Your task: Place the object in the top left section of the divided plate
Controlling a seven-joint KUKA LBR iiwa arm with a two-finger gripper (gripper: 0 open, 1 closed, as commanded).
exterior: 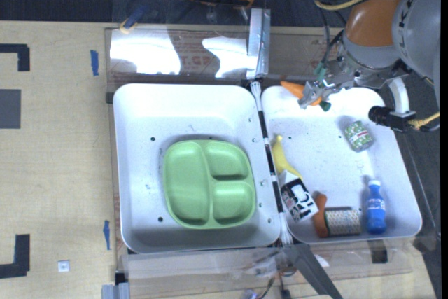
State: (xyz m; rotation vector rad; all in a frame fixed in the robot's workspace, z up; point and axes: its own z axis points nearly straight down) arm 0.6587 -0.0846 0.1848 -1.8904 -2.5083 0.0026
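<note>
The claw (312, 96) partly hides a small orange object (294, 89); its shape is unclear.

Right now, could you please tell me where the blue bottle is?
The blue bottle stands in the right bin, at its near right corner, just right of the grater-like object and below the green-patterned packet.

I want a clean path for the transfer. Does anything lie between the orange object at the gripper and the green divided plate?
Yes. The raised walls where the two bins meet lie between the orange object by the gripper and the divided plate. Nothing visible sits in the plate's sections.
</note>
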